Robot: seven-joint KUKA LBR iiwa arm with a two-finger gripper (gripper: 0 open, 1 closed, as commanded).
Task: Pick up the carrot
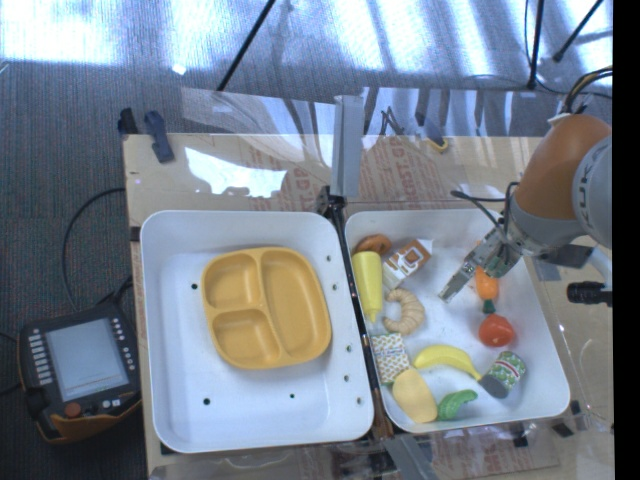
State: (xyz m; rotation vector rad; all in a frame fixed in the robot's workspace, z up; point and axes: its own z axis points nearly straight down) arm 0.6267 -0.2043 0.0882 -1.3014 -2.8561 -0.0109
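The gripper (470,273) is hanging low over the right bin (548,368), and the carrot (486,286) is sitting just beside it on its right, toward the bin's far right part, above the tomato (496,330). Whether the tool is released or clenched I cannot tell. The carrot's long axis is running roughly up and down the view, green end toward the tomato, so closing in is needing only a slight sideways shift.

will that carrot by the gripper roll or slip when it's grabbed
The carrot looks like a small, smooth plastic toy, so probably stiff and light. Its rounded, tapering body may slip out of a pinch or roll on the bin floor. The gripper sits right beside it.
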